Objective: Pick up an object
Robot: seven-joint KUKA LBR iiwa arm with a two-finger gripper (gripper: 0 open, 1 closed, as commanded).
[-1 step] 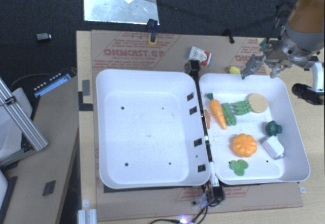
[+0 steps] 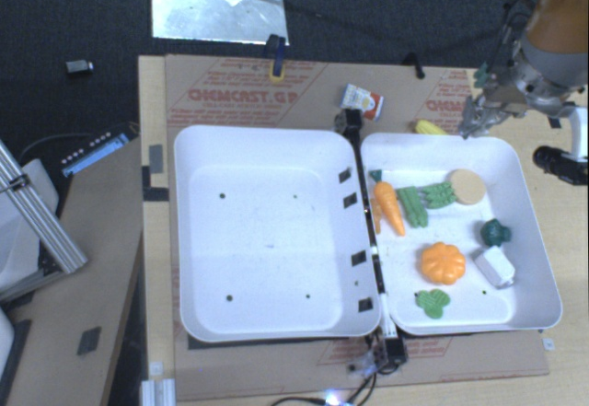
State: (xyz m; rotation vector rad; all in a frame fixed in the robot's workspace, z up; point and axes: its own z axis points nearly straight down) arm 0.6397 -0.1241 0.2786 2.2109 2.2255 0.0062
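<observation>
The right bin (image 2: 529, 211) holds several toys. An orange carrot (image 2: 387, 207) lies near its left wall, beside a green ridged piece (image 2: 426, 200) and a tan disc (image 2: 467, 186). An orange pumpkin (image 2: 442, 263) sits in the middle, with a white block (image 2: 494, 266) and a dark green piece (image 2: 495, 232) to its right. A small green leafy piece (image 2: 432, 302) lies near the front. My gripper (image 2: 471, 122) hangs above the bin's far rim, up and right of the tan disc, with nothing seen in it.
The left bin (image 2: 267, 229) stands beside the right one, joined by black clips. A yellow toy (image 2: 428, 128) lies on the cardboard just behind the right bin, left of the gripper. A small white and orange packet (image 2: 362, 100) rests behind the bins.
</observation>
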